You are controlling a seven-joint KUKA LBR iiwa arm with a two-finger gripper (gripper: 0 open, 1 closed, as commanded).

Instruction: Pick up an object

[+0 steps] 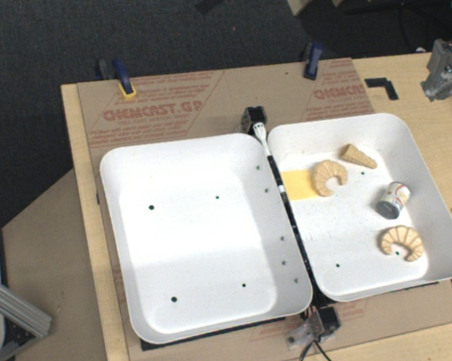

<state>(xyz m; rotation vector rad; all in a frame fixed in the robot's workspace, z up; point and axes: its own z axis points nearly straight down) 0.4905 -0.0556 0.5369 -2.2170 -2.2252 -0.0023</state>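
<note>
The left bin [192, 237] is smooth white plastic, and the right bin [360, 269] holds a flat yellow card [296, 184], a curled bread-like croissant [329, 177], a small tan wedge [357, 156], a shiny little can [392, 200] on its side and a second croissant [403, 243] with bumpy ridges. A grey metal bit, likely the end effector [444, 71], sits at the upper right edge of the frame over the brown counter [224, 94], and I cannot tell if it is open or shut. All the things lie down and to the left of it, and the wedge looks nearest, with its long side running left to right.
</note>
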